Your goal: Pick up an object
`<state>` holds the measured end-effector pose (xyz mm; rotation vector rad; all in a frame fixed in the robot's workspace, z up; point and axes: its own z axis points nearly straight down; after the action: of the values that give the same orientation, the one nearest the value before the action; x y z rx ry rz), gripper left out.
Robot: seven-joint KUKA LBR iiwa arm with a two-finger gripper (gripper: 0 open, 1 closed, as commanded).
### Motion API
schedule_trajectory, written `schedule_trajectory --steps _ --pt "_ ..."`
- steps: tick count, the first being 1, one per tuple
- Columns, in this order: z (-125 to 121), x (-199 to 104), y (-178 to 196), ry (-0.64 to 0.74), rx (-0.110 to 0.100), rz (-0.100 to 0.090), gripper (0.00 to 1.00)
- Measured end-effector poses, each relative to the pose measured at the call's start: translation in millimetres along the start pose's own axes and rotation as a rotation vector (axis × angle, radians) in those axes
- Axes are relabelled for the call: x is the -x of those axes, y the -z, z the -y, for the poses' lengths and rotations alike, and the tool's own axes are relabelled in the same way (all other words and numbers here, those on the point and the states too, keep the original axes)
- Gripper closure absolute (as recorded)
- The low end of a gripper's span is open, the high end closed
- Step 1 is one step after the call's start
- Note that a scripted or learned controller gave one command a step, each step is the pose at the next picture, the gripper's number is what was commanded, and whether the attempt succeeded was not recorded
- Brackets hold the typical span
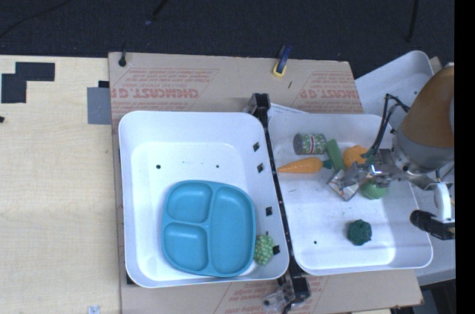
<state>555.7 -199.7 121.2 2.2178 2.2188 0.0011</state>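
Note:
My gripper point(346, 185) hangs low over the middle of the right bin point(386, 257), with the arm coming in from the right. Just left of it lies an orange carrot point(300, 166). A green stick-shaped piece point(335, 153) and an orange toy point(355, 154) sit just behind the gripper. A light green round piece point(375, 191) lies right beside it, partly hidden by the wrist. A small can with a green label point(309, 143) lies on its side farther back. A dark green lump point(360, 231) rests alone near the front.
The left bin point(137, 157) holds a blue divided plate point(208, 227) and a bumpy light green piece point(263, 249) at its front right corner. A black divider point(269, 171) runs between the bins. Brown cardboard point(193, 86) lies behind them.

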Motion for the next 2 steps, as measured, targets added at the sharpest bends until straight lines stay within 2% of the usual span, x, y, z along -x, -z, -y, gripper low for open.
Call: schedule_trajectory --steps 1,2 --pt "-4.3 -0.9 -1.8 0.001 0.012 -0.001 0.00" --pt "-3.3 2.0 8.0 -0.002 0.010 0.002 1.00"
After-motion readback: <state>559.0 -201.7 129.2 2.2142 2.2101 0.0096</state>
